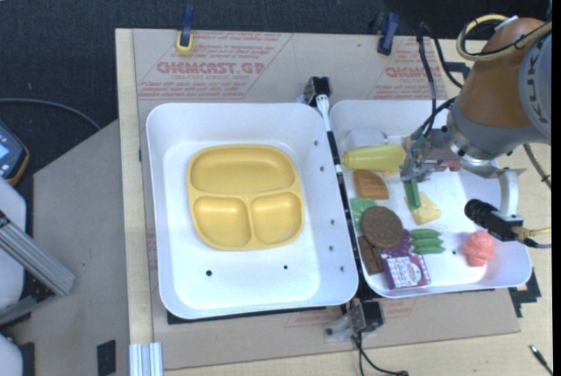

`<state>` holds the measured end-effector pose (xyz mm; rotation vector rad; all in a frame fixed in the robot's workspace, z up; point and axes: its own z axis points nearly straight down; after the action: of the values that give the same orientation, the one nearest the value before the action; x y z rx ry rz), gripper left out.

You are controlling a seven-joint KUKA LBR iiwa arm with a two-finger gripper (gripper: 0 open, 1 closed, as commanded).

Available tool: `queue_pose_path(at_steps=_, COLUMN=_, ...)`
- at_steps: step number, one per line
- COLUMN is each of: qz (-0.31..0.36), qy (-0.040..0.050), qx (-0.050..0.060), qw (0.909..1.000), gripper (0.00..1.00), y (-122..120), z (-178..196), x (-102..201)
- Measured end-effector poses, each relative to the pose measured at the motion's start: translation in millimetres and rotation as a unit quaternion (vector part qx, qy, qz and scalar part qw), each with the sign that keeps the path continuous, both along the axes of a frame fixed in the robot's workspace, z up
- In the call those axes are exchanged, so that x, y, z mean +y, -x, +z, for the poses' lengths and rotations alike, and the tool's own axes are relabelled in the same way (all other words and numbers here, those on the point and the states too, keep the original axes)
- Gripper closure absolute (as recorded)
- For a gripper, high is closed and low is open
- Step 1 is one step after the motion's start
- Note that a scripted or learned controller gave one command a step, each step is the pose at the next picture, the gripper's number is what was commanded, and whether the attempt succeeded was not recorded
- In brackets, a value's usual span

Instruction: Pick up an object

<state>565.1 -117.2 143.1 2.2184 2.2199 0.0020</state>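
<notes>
The right bin (504, 273) holds several toy foods. Among them are a yellow corn cob (374, 158), a brown toast slice (371, 185), a round dark patty (383, 226), green beans (427, 240), a purple packet (405, 269), a pale yellow wedge (427, 211) and a pink lump (479, 247). My gripper (415, 173) is low over the middle of this bin, just right of the corn. A short green piece (411, 194) lies directly beneath it, and contact with it is unclear.
The left bin (166, 216) contains a yellow three-compartment plate (244, 195). A black divider clip line (337, 190) runs between the bins. The arm's orange band (500, 85) and grey wrist hang over the right bin's far side. Cables trail at the right.
</notes>
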Motion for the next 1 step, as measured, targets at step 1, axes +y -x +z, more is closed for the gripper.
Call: queue_pose_path(at_steps=1, qz=0.001, qy=0.0003, qx=-0.002, qw=1.0, gripper=1.0, y=-9.8, z=51.2, x=5.9)
